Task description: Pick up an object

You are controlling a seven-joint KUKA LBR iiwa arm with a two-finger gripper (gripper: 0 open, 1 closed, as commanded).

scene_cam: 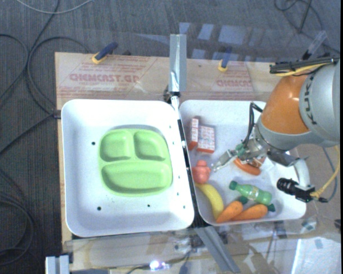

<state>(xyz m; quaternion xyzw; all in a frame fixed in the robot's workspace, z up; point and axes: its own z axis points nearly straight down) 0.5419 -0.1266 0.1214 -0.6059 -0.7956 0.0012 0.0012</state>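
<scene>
1. Gripper: hovering low over the middle of the right bin; whether it is gripping anything cannot be told.
2. Green divided tray: lying in the centre of the left bin.
3. Small boxes: resting near the right bin's left wall.
4. Banana, carrots, green bottle: sitting along the right bin's front edge.

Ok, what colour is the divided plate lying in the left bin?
Light green; the three-compartment plastic plate shows best in the camera view.
</scene>
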